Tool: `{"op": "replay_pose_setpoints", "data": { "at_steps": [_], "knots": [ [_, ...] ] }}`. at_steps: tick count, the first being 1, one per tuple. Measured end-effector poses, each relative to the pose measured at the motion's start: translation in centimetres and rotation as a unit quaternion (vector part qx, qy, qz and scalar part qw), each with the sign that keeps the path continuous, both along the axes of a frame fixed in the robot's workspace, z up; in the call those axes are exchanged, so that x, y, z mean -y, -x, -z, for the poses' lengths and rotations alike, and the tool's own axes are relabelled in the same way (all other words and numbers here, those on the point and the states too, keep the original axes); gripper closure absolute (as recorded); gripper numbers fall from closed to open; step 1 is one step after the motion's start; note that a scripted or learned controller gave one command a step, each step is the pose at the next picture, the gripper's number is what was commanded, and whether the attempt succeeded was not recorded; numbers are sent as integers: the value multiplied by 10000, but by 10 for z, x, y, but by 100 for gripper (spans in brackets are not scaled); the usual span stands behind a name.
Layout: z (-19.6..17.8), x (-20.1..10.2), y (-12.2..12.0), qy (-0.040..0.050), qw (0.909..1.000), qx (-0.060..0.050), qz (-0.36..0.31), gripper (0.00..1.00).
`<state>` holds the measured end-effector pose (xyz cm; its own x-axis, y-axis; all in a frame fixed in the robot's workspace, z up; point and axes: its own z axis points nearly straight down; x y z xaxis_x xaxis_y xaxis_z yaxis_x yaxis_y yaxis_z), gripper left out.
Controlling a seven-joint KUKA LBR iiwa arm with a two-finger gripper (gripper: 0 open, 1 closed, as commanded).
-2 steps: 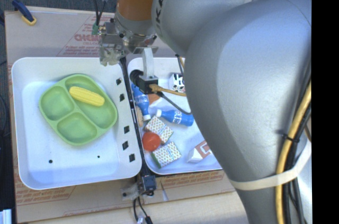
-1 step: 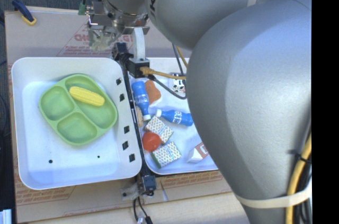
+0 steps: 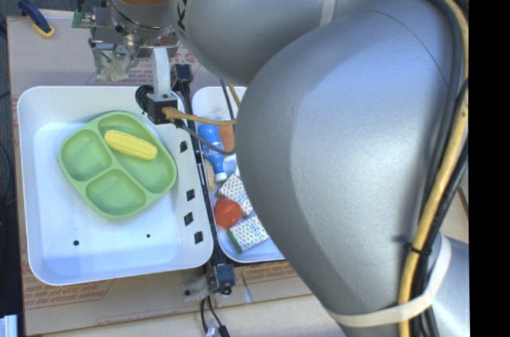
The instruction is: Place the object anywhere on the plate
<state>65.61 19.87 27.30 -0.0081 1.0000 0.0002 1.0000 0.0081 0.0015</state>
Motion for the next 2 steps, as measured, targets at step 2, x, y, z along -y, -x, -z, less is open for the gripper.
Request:
{"op": "replay_pose_setpoints", "data": {
  "at_steps": [2],
  "knots": [
    [98, 38, 0, 1, 10000, -8, 9, 100]
  ]
}}
